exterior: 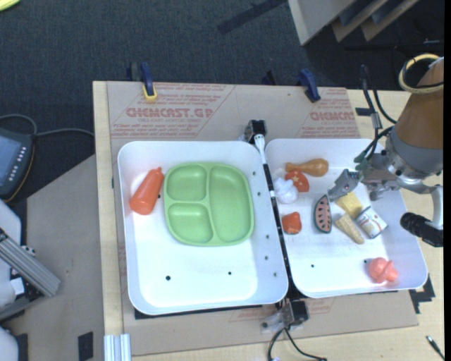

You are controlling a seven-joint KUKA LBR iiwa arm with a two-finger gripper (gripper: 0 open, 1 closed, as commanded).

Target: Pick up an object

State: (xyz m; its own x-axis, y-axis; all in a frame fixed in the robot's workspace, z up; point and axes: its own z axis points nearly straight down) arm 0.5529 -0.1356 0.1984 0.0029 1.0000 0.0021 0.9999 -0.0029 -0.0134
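End effector (343, 185) hangs over right bin (338, 280), near worktop's right edge. Can't tell if it's gripping anything. Watermelon slice (323, 214) just below it.

You see dark carpet floor (63, 49) around the brown bench board (211, 113); pale furniture (345, 17) stands top right

Arm (421, 116) enters from right edge, orange band uppermost, grey wrist below it. Wrist angled down and leftward. Hand (343, 185) at arm's left end, low, over right half of scene, toward far side. Grey finger (340, 187) slants down-left. Finger spacing not readable. Black fitting juts near-right of wrist.
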